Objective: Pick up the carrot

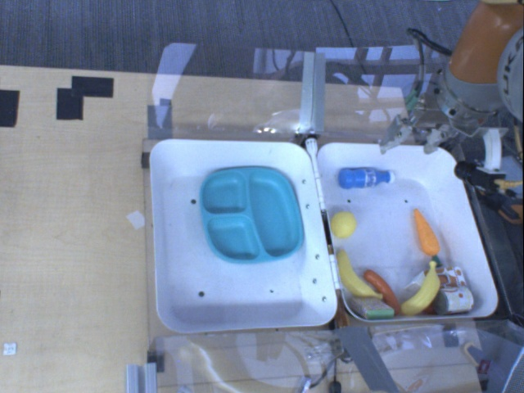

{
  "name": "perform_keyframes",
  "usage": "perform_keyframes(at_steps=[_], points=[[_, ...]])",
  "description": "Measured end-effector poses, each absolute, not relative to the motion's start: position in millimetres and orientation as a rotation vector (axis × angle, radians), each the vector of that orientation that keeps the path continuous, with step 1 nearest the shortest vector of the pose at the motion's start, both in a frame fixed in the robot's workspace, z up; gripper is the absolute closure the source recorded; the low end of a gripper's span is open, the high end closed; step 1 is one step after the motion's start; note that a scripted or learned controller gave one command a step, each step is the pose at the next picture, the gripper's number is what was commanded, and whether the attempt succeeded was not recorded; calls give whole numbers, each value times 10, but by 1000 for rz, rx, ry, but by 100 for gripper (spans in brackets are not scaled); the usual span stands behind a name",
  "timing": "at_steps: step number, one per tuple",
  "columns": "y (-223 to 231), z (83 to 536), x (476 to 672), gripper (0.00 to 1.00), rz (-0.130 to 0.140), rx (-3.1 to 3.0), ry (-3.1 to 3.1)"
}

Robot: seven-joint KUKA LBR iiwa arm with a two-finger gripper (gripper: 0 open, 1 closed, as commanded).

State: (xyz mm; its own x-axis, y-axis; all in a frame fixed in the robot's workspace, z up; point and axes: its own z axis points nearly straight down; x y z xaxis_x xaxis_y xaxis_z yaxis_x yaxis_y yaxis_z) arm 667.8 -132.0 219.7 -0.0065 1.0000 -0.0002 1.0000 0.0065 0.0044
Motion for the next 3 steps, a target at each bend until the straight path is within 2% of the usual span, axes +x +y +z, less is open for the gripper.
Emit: perform_keyframes(at_steps=[1, 2, 3], points=[[-2052, 1175, 6482, 0, 2, 2324, 2109], [-1992, 880, 5959, 0, 7, 2210, 2222], [-1973, 1006, 5991, 100, 17, 2205, 2219]])
